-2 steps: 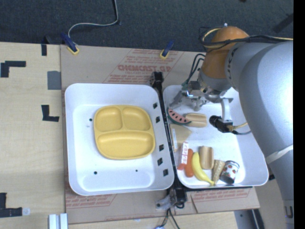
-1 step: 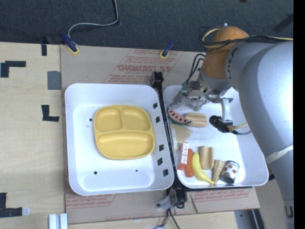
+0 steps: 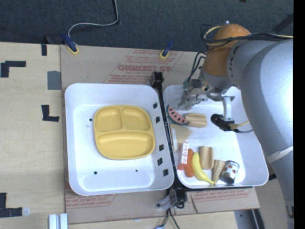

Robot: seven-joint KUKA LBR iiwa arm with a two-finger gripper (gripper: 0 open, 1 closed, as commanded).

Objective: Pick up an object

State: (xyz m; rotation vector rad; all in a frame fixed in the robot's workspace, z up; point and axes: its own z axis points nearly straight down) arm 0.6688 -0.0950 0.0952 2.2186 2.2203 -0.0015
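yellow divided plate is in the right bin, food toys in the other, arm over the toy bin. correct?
Not quite. The camera view shows the yellow divided plate in the left bin; the food toys, such as the banana, lie in the right bin. The gripper is over that toy bin.

Left bin [image 3: 76, 128] roomy; toys [image 3: 205, 163] perhaps crowded

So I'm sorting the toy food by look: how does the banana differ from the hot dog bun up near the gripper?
The banana is bright yellow, while the hot dog bun is pale tan. The banana is curved and slim; the bun is straight and stubby. The banana lies at the right bin's near end among other pieces; the bun lies mid-bin, below the gripper. Both rest flat in that bin.
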